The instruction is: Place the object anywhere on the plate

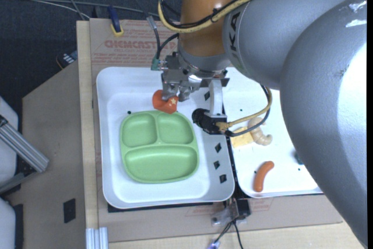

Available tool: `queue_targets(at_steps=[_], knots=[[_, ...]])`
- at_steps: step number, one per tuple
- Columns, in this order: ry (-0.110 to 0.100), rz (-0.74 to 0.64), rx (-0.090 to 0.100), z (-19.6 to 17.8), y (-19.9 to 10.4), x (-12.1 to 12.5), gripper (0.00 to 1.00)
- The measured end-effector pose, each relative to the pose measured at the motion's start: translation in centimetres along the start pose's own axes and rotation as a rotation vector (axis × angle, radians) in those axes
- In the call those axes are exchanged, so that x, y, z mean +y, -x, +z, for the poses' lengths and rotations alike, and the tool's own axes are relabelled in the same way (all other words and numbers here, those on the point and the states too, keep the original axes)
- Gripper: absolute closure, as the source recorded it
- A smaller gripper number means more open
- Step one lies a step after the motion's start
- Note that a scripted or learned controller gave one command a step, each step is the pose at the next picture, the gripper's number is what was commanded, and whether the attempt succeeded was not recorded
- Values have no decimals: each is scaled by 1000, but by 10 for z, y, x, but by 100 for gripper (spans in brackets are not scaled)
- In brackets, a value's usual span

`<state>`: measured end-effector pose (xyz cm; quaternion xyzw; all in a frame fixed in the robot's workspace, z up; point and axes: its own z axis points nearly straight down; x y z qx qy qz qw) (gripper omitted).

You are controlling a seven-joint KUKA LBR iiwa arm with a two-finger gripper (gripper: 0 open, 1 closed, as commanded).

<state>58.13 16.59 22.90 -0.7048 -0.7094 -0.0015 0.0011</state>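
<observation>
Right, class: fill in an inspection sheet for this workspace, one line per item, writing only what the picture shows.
Surface: cardboard-covered bench bearing two white bins, left bin, right bin.
Job's things: green three-compartment plate in left bin; small orange-red object at the plate's far edge, under the gripper.
Clutter: sausage and pale yellowish piece in right bin.
Grippers: over the object; a hold cannot be confirmed.
Cables: yellow cable looped around the wrist.
Surroundings: dark floor with loose wires.

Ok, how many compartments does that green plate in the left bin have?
3. The green plate has two small compartments along its far side, one on the left and one on the right just below the orange-red object, and one wide compartment across its near side.
</observation>
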Motion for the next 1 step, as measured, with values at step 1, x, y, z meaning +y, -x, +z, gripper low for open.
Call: queue_targets(at_steps=[1], knots=[[-1, 6, -2, 1, 4, 1, 0]])
